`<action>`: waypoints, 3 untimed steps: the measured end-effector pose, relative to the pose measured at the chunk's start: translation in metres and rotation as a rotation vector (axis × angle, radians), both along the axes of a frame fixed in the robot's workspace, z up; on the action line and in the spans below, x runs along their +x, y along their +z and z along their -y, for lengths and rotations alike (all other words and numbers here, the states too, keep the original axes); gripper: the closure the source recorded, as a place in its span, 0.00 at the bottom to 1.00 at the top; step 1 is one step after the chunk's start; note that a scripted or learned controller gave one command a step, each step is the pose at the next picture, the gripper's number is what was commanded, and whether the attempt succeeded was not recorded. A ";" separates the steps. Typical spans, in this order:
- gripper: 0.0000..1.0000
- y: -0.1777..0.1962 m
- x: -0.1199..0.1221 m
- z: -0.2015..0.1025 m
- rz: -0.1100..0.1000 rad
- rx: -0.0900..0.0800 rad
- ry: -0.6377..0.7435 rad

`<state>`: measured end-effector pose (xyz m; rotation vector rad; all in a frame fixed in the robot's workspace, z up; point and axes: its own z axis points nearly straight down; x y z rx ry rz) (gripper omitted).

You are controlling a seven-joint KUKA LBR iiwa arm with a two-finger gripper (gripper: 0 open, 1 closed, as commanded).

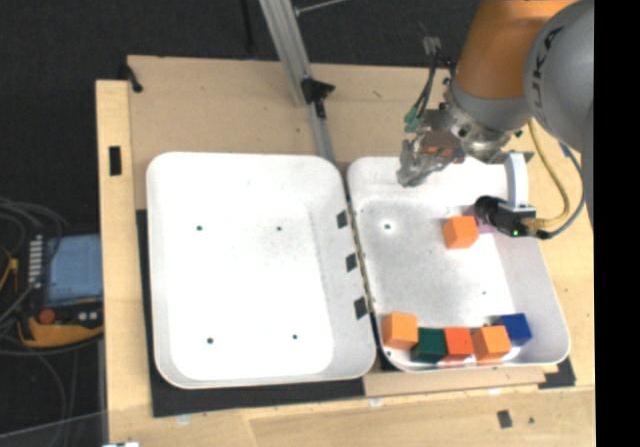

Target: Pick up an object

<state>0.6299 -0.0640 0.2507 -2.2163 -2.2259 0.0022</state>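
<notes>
My gripper hangs over the far left corner of the right bin, pointing down. Whether anything is in it cannot be made out. A lone orange block lies in the right bin, to the right of the gripper and nearer the camera. Along that bin's front edge sits a row of blocks: orange, green, red-orange, orange and blue.
The left bin stands beside the right one, with black clips along the seam between them. A slanted metal pole rises behind the bins. A black cable unit with a green light hangs just right of the lone orange block.
</notes>
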 end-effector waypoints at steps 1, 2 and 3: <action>1.00 0.000 -0.035 -0.050 0.000 0.001 0.002; 1.00 -0.013 -0.061 -0.098 -0.001 0.001 0.001; 1.00 -0.024 -0.090 -0.144 -0.001 0.001 0.002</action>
